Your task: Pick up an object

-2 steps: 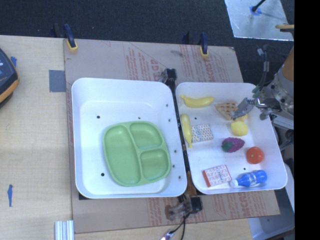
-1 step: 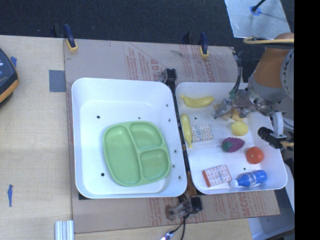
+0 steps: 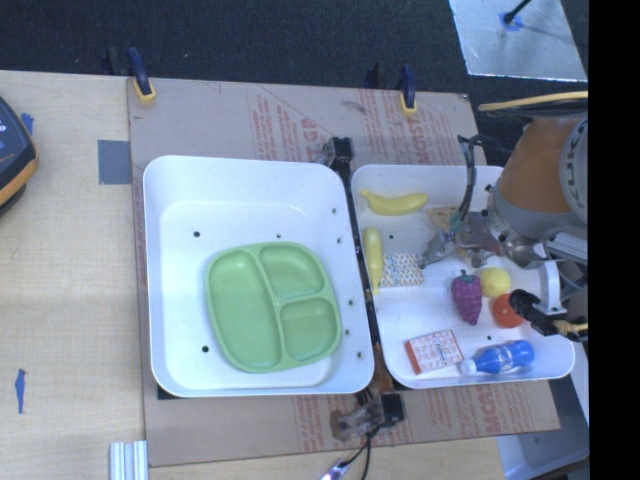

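Note:
The right bin (image 3: 395, 182) holds a yellow banana (image 3: 394, 203) at the back, a long yellow piece (image 3: 372, 256) by its left wall and a small patterned pad (image 3: 402, 269). Nearer the front lie a purple grape bunch (image 3: 466, 298), a yellow lemon (image 3: 495, 282), a red tomato (image 3: 505, 311), a red-and-white card box (image 3: 434, 352) and a blue bottle (image 3: 502, 358). My gripper (image 3: 447, 245) hangs low in the bin's middle, right of the pad and just behind the grapes. Nothing shows in its grasp.
The left bin (image 3: 175, 190) holds a green divided plate (image 3: 274, 306). The arm's grey and orange body (image 3: 540, 183) covers the right bin's back right corner. A black bracket (image 3: 341, 151) sits where the bins meet at the back.

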Robot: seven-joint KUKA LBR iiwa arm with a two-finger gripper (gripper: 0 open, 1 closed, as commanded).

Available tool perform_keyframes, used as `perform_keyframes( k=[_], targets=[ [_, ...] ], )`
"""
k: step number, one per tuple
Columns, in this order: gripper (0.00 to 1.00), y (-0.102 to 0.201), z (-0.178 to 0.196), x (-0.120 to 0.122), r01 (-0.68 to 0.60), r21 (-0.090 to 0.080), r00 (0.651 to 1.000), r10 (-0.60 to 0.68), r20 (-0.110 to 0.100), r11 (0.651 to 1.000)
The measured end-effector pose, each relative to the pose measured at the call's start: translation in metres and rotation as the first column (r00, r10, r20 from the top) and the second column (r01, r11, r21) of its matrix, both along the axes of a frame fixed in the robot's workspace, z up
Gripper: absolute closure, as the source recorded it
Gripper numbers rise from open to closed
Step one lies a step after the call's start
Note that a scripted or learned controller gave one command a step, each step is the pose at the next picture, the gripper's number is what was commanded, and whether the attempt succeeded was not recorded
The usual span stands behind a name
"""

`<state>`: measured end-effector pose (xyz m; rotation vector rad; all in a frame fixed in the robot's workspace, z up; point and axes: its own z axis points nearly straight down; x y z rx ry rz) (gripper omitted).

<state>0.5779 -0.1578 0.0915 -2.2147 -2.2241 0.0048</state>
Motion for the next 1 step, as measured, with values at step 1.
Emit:
perform_keyframes(
  k=[1],
  targets=[
    [0.00, -0.0408, 0.1089, 0.0664, -0.001, -0.002, 1.000, 0.001, 0.005, 1.000]
  ],
)
